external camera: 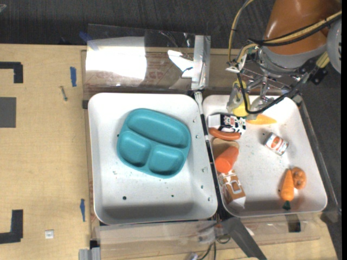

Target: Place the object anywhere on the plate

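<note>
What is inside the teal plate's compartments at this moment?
Nothing lies in the teal plate: all three compartments show bare teal surface. It sits in the left bin. The toy items lie in the right bin. What lies beneath the plate is covered.

A light wooden bench [43,161] is seen bearing two shallow white bins side by side: the left bin [103,199] and the right bin [312,161], set touching along their inner edges.
</note>
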Controlling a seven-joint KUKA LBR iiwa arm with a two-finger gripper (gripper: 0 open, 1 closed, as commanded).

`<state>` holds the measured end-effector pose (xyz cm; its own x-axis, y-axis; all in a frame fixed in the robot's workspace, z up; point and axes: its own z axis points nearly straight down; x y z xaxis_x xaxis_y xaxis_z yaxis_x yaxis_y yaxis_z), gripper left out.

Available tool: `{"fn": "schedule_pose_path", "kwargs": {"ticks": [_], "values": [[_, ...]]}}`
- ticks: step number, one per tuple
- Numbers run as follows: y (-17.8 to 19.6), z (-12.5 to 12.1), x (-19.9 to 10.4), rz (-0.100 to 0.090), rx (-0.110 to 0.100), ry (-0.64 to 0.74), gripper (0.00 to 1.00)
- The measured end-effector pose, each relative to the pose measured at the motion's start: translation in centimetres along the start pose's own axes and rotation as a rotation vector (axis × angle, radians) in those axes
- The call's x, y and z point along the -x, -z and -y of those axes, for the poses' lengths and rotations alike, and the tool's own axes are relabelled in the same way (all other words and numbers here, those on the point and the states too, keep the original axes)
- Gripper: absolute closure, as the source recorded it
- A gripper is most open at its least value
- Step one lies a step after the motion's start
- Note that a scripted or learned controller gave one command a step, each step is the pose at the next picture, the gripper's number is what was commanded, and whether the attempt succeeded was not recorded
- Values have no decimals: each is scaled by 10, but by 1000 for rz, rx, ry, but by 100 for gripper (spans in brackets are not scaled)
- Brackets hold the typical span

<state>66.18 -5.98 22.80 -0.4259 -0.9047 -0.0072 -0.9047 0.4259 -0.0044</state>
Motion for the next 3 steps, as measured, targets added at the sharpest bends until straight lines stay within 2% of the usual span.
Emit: {"fn": "schedule_pose_path", "kwargs": {"ticks": [1,2,3], "values": [[-30,-23,60,-2,6,123,100],[-20,-72,67,0,1,90,100],[-21,-72,66,-1,2,89,0]]}}
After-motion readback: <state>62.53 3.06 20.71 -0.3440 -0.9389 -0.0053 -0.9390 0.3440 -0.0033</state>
